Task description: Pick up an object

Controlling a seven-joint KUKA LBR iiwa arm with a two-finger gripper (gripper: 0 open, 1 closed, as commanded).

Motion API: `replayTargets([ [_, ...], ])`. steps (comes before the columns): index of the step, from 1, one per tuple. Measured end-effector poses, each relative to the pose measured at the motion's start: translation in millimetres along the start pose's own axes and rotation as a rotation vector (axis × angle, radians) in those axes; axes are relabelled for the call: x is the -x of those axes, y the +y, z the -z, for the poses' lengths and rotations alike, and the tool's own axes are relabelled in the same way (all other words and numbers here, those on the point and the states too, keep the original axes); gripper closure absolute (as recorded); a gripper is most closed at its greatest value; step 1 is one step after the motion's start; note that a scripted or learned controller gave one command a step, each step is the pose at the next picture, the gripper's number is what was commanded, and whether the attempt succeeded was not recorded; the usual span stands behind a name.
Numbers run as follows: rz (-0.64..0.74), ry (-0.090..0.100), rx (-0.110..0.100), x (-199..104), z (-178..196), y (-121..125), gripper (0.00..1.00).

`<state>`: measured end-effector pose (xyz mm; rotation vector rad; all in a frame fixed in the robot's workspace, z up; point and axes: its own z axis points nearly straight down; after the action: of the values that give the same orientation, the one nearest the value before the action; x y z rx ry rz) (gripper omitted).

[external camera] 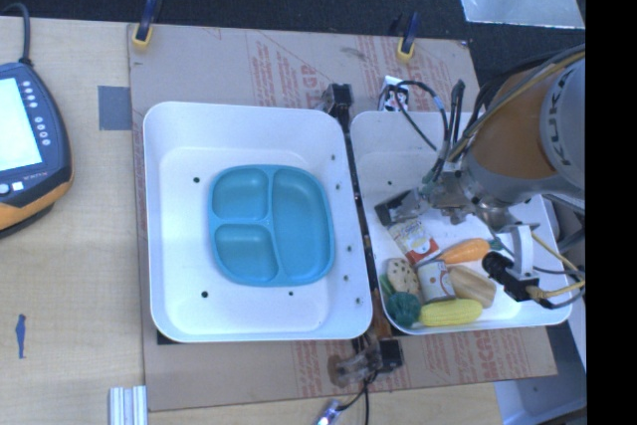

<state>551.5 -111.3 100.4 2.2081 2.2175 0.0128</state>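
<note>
Gripper low over right bin, fingers apart, nothing between them. Object pile toward the bin's near edge; closest, a small packet, just below the fingertips

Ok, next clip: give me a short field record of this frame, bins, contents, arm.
left bin: holds a blue divided plate
right bin: pile of small items at its near end
items seen: carrot, corn cob, green item, small carton
arm: over the right bin
gripper: low in the right bin, grasp state unclear
left of the bins: handheld pendant
</note>
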Motion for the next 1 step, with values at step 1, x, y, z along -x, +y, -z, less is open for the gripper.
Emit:
replayTargets([
  [1, -0.001, 0.001, 0.000, -0.6, -0.9, 110.1, 0.00],
])
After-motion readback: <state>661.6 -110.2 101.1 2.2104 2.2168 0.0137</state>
